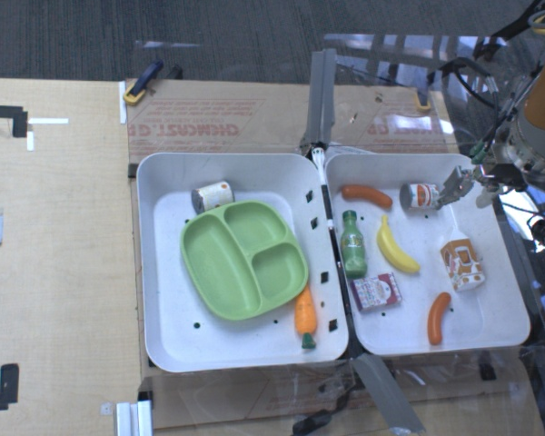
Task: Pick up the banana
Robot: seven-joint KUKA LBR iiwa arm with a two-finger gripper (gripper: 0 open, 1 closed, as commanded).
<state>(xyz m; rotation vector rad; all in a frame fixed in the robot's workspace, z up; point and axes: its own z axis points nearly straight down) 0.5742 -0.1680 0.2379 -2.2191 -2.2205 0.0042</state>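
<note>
A single fixed camera is looking down from above the table [54, 243] at a slant, taking in both white bins side by side, the left bin [154, 271] and the right bin [509, 298], whole within the frame. It is sitting far enough back that the table's bare wooden surface is spreading out to the left and a strip of dark floor [209, 16] is showing along the top edge. The arm [527, 143] is coming in at the right edge, near the right bin's far corner.
</note>
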